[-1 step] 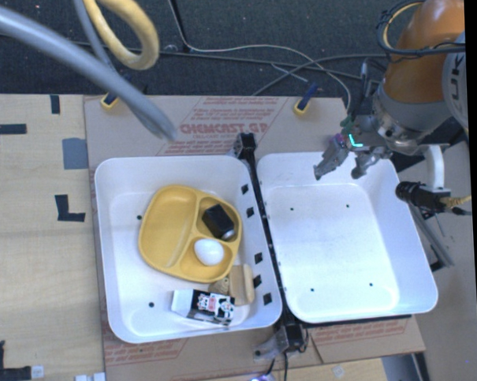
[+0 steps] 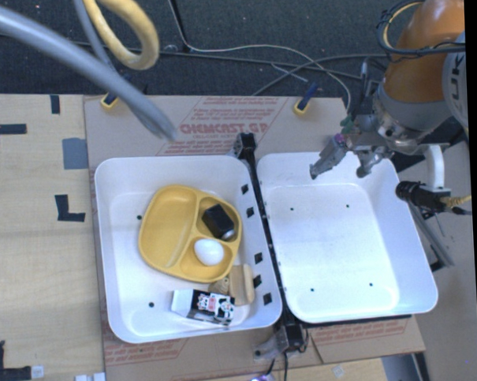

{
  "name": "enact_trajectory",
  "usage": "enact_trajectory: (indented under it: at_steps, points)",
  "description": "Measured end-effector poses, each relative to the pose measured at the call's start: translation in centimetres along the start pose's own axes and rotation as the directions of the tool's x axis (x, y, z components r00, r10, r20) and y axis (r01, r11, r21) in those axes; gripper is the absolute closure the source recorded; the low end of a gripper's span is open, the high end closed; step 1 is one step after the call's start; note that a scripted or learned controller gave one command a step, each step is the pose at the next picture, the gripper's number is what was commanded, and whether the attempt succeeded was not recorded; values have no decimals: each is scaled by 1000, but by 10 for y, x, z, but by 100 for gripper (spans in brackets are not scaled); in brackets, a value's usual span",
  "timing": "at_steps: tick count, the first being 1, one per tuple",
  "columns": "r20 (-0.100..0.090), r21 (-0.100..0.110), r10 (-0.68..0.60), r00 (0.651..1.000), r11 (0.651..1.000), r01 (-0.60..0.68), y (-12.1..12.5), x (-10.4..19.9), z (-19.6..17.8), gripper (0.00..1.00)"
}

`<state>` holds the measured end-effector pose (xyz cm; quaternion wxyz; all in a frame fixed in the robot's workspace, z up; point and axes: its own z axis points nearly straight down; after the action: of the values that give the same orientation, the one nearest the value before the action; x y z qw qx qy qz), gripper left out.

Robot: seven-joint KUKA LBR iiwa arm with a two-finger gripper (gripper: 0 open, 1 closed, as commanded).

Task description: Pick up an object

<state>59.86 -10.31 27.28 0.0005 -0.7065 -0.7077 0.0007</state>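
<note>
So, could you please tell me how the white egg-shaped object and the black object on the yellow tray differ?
The white egg-shaped object is pale, smooth and rounded; the black object is dark and blocky. The white one lies nearer the yellow tray's front rim, the black one behind it. Both rest in the tray's right side, in the left bin, close together.

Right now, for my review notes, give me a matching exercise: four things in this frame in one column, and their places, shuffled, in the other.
Things:
1. round yellow divided plastic plate
2. white egg-shaped object
3. small black block
4. gripper

Places:
A. over the far edge of the right white bin
B. in the plate's near compartment
C. lying in the left white bin
D. in the plate's right compartment, beyond the egg shape

Pairs: 1-C, 2-B, 3-D, 4-A
</note>
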Motion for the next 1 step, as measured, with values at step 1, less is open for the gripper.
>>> enact_trajectory:
  at_steps: [1]
  points:
    - [0,6,1,1000,1000,-1,2,-3,64,0]
